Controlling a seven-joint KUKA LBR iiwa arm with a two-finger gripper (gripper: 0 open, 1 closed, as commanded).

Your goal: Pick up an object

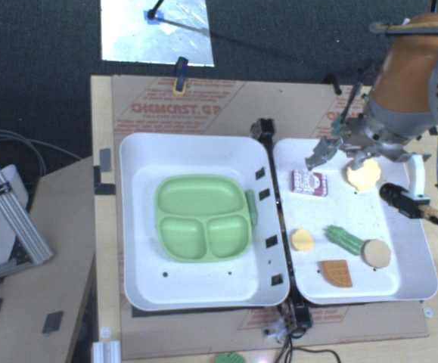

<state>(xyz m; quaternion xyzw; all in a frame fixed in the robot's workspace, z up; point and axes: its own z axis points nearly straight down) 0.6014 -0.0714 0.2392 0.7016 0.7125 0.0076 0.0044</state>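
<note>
Orange wedge (335, 272) front; claw (338, 151) over right bin (415, 278), grip state unclear.

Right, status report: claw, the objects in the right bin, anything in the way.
Claw above right bin's far end, nothing seen between its fingers. Nearest: pink packet, pale yellow piece. Packet sits apart from the other items.

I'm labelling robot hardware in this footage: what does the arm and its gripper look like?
The arm is bulky and rounded, with an orange band above a grey wrist. The gripper is grey metal with slim fingers. A small teal part and thin dark cables sit beside the wrist.
</note>
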